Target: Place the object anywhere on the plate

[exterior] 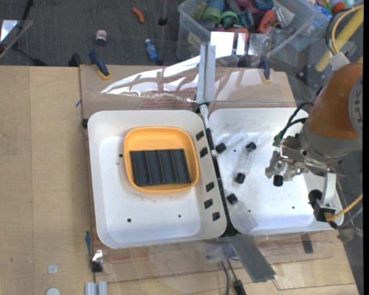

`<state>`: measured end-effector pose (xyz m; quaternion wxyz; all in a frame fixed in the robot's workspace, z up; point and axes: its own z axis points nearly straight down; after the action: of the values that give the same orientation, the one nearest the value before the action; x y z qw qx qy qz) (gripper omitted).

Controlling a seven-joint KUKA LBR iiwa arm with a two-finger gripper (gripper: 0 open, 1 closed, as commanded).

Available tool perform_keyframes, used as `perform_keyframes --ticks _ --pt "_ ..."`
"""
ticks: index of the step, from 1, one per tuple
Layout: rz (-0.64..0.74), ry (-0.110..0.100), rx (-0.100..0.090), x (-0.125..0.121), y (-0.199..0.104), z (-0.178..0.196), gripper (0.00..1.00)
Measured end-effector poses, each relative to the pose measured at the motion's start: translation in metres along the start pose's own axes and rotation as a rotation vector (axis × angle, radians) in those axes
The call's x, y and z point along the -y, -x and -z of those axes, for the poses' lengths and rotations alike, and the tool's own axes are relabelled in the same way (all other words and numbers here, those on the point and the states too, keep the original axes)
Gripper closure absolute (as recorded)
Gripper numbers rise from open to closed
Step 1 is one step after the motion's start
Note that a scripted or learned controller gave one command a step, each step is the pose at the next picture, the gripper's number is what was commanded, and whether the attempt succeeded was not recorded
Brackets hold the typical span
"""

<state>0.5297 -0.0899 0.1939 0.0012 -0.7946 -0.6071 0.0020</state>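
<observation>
An orange plate [161, 134] lies in the left bin [109, 219]. A dark grey ridged block [160, 167] rests flat on it and covers most of its floor. My gripper [297, 190] hangs over the right bin [259, 216], far to the right of the plate. Its two black-tipped fingers [278, 180] stand apart, so it is open with nothing between them. The orange-banded wrist [340, 109] rises above it at the right edge.
Several small clear tubes with black caps [244, 168] lie scattered in the right bin's left half. A ridge with black clips [207, 167] separates the two bins. A box of colourful toys [242, 17] stands behind the bench.
</observation>
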Motion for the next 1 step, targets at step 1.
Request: perform_keyframes --ticks 1 --pt "0.192 0.004 0.000 -0.0329 -0.0325 0.0613 1.00"
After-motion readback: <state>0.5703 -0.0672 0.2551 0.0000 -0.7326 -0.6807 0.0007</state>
